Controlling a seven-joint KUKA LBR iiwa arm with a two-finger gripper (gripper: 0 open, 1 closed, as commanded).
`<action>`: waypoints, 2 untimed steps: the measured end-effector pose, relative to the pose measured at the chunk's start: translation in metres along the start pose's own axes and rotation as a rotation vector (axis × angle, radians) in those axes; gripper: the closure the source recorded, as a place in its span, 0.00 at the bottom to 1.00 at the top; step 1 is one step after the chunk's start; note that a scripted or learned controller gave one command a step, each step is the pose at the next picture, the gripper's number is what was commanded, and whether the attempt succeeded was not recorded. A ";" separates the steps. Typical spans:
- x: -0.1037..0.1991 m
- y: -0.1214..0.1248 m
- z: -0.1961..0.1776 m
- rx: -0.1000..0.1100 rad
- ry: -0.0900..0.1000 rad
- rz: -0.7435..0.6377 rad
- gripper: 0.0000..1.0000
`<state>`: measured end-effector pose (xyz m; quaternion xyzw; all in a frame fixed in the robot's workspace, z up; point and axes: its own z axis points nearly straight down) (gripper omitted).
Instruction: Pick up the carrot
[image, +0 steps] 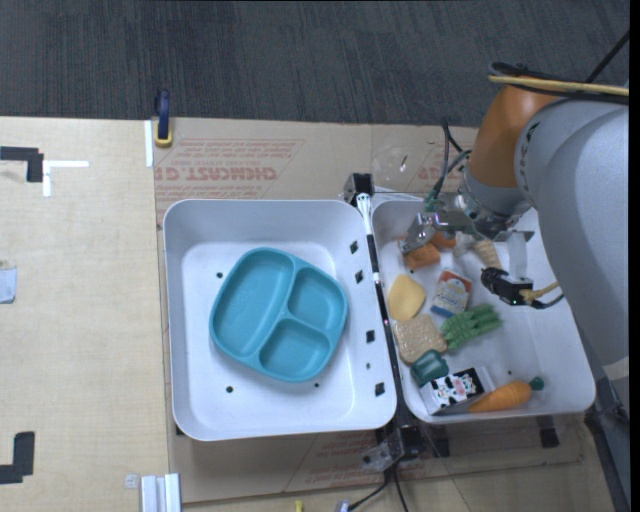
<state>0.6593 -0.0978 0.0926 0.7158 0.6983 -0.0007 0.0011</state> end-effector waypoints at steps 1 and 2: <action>0.000 0.001 -0.010 -0.002 -0.004 -0.007 1.00; 0.000 0.001 -0.010 -0.002 -0.004 -0.007 0.00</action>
